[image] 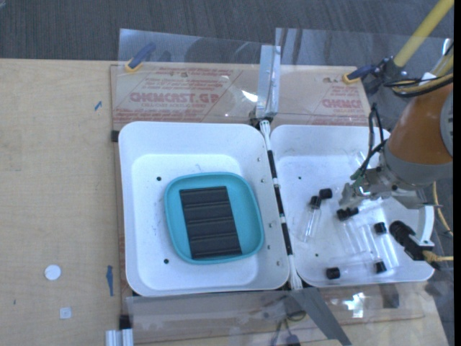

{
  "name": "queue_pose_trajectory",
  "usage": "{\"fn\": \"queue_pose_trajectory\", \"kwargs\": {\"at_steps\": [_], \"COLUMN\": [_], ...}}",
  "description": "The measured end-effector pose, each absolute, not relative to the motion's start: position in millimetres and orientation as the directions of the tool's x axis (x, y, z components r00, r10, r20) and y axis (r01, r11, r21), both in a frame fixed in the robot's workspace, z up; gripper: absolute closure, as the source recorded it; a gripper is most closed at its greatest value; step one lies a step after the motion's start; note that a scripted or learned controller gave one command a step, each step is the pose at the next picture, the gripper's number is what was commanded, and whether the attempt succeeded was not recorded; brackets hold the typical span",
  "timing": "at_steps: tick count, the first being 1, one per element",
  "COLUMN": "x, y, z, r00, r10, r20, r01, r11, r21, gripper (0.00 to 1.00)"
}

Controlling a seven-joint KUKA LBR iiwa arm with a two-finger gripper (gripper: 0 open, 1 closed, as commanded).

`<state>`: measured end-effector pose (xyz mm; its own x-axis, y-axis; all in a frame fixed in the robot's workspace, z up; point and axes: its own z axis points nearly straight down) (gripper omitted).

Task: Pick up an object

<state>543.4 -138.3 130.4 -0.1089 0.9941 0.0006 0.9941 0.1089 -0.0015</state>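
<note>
Pale wood is what I see of the tabletop [50,193] along the near and left side, with a small white disc [52,272] lying on it near the front. Just behind that sit the two white bins, touching along a black seam. In the left bin [144,150] I have a teal tray [212,218] with a ribbed black block [209,222] lying flat inside it.

The right bin [302,150] holds the loose pieces I could pick: clear vials with black caps, scattered. One small cap [332,272] lies near the front wall, a vial [310,218] sits slightly tilted toward the seam, another black cap [325,193] just beyond it, and a cluster of clear vials [366,244] crowds the right half, some close against each other.

The gripper [354,202] is down in this bin, right above a black-capped piece at the cluster's far edge. I cannot tell how its fingers are set, nor whether anything is caught there; cables and the wrist housing cover them from my angle.

Farther back, the orange band [425,132] of the arm rises out to the right, and clear acrylic sheets [194,85] with red lettering stand behind both bins.
</note>
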Motion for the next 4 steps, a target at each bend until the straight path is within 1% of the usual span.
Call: {"fn": "queue_pose_trajectory", "kwargs": {"at_steps": [1,2,3,4], "x": [659.7,609.6,609.8,614.1], "y": [-125,-195,-194,-197], "z": [187,145,145,86], "r00": [-0.051,-0.046,-0.047,-0.057], "r10": [0.999,0.999,0.999,0.998], "r20": [-0.002,-0.001,-0.001,-0.002], "r01": [0.999,0.999,0.999,0.998], "r11": [0.051,0.046,0.047,0.057], "r21": [0.003,0.0,0.0,0.003], "gripper": [1.0,1.0,0.0,0.0]}}
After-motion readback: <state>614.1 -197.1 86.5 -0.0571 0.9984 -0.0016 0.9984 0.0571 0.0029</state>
